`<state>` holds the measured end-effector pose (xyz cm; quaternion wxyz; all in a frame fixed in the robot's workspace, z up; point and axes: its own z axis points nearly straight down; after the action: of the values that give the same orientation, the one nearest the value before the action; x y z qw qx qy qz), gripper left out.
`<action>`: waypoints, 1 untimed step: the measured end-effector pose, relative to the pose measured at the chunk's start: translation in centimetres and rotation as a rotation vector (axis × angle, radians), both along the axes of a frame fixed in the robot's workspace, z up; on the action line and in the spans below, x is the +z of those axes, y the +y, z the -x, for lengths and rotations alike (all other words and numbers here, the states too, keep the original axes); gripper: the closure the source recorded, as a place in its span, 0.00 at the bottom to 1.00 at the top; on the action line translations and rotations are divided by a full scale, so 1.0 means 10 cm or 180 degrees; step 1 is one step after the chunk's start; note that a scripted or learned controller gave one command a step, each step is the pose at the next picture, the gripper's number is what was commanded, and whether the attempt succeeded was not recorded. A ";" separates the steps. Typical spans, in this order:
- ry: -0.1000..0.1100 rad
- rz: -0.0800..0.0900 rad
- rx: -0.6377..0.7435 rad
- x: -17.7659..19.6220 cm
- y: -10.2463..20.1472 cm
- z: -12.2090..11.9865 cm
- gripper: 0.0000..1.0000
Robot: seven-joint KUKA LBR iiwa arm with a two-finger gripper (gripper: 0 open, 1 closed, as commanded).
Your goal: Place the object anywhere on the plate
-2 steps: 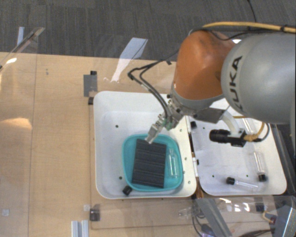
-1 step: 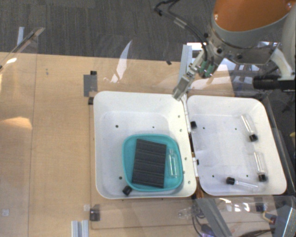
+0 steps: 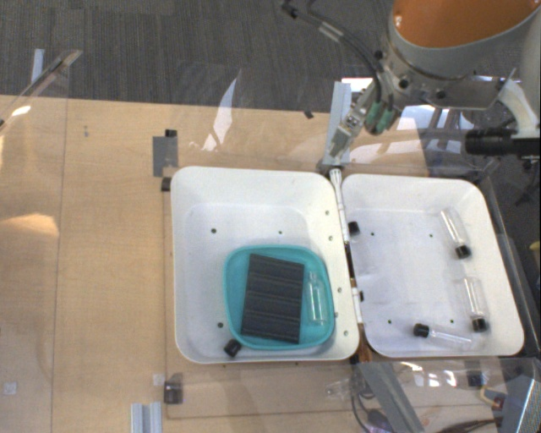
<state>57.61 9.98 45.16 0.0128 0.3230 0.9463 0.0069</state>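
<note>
Gripper (image 3: pixel 358 120) first: spread or closed?

Cannot tell. It hangs under the orange band of the arm (image 3: pixel 456 25), seen at a slant, and its lower end is too muddled with clear panels to read. Nothing can be made out in it.

What lies nearest to it?

The far rims of both bins. It sits above the bench (image 3: pixel 84 254) just past them, about over the seam where the left bin (image 3: pixel 254 174) and right bin (image 3: pixel 406 183) meet.

And the tube?

A clear tube (image 3: pixel 317 298) lies on the plate (image 3: pixel 232 279), well apart from the gripper, toward the near side and slightly left of it. It rests lengthwise along the plate's right edge, just beside a dark ribbed block (image 3: pixel 272 298) that covers the plate's middle.

Where is the plate?

In the left bin, near-right part, below and left of the gripper.

Anything else out that way?

A small black cap (image 3: pixel 231 347) at the plate's near-left corner, farthest from the gripper.

And to the gripper's other side?

Three capped tubes (image 3: pixel 453 230) lie in the right bin, below and right of the gripper: two along the bin's right side, one near its front rim. A small black bit (image 3: pixel 352 227) sits by that bin's left wall, almost straight below the gripper.
</note>
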 end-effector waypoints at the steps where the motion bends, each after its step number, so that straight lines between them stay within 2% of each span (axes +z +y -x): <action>1: 0.0070 0.0014 0.0396 -2.30 0.22 -0.03 1.00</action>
<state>57.91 12.15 22.19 0.0027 0.2637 0.9646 0.0021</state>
